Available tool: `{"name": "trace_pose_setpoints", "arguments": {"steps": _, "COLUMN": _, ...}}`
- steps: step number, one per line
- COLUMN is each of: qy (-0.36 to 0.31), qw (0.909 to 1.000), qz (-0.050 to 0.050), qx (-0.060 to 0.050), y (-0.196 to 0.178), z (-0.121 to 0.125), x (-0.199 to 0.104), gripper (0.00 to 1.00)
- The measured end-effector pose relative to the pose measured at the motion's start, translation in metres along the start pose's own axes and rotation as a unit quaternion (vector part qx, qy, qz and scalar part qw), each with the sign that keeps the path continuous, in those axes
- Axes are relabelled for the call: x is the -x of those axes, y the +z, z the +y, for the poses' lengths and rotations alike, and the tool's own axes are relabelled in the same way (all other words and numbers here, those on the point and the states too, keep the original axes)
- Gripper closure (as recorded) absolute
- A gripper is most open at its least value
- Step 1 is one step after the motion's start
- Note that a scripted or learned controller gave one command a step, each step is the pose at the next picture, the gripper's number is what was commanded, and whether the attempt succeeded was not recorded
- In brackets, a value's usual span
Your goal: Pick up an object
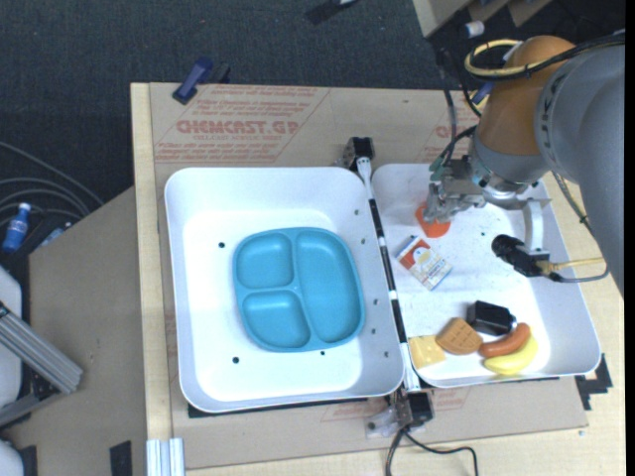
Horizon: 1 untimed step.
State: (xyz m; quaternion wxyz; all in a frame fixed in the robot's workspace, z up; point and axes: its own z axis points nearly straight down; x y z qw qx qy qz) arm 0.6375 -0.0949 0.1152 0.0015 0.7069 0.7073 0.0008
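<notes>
In the camera view, take the small red-and-white printed packet (pixel 425 263) as your landmark; it lies flat in the right white bin (pixel 471 281), close to the wall that bin shares with its neighbour.

Just beyond the packet, toward the far end of the bin, you see a small orange-red rounded object (pixel 434 223) resting on the bin floor. The gripper (pixel 443 200) sits directly over it, at the end of the grey arm (pixel 580 87) with its orange band (pixel 511 112). The gripper's body covers the top of the orange-red object, so you cannot tell whether the gripper is open or closed, nor whether it touches the object.

On the near side of the packet, well apart from it, a cluster lies in the bin's near corner:
- A small black rectangular block (pixel 491 316) lies nearest the packet.
- A round brown biscuit (pixel 458 336) lies beside the block.
- A pale yellow wedge (pixel 424 352) touches the biscuit.
- A reddish-brown sausage (pixel 507 340) lies against a yellow banana (pixel 512 362).

To the packet's left, across the shared wall, the left white bin (pixel 184 266) holds a light blue plastic plate with three compartments (pixel 298 288), lying flat near its middle. Both bins stand on the cardboard-covered bench (pixel 248 127).
</notes>
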Motion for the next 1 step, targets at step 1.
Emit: {"name": "trace_pose_setpoints", "arguments": {"steps": 1, "qy": 0.000, "qw": 1.0000, "qz": 0.000, "qx": 0.000, "y": 0.0002, "z": -0.0001, "x": 0.0000, "gripper": 0.00}}
